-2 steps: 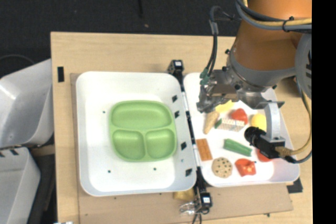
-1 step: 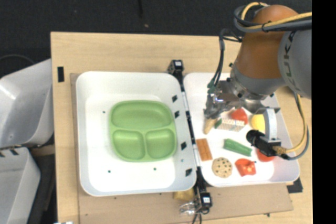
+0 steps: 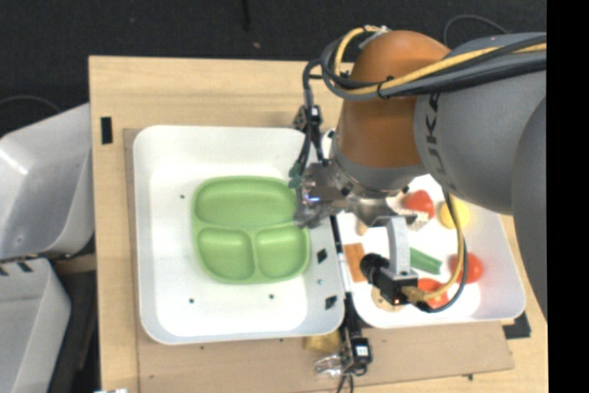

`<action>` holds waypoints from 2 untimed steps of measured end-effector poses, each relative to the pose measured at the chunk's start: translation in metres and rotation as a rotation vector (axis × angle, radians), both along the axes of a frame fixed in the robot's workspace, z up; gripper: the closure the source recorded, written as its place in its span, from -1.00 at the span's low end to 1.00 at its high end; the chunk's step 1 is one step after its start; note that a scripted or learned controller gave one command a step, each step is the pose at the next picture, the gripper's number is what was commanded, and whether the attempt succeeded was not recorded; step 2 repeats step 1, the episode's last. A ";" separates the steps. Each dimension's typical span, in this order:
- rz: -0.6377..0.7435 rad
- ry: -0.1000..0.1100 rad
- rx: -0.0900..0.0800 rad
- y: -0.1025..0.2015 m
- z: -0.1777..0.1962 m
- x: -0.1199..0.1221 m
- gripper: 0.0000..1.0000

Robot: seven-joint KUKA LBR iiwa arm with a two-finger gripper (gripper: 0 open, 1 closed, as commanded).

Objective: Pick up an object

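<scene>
Where arm [image 3: 405, 115] hangs — two bins [image 3: 166, 308], one green plate [image 3: 248, 225].

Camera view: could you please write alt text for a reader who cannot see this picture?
A grey robot arm with an orange band reaches over two white bins, its gripper at the right edge of a green divided plate in the left bin. The right bin holds small colourful objects, partly hidden.

Two white bins [image 3: 166, 308], one green divided plate [image 3: 248, 228], several small coloured objects [image 3: 425, 201] partly hidden
</scene>
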State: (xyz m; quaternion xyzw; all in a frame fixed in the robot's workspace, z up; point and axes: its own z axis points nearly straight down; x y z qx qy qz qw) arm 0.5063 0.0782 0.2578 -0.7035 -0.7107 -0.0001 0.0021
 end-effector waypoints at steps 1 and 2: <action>-0.009 -0.021 -0.002 -0.042 0.181 -0.015 1.00; -0.009 -0.021 -0.002 -0.042 0.181 -0.015 1.00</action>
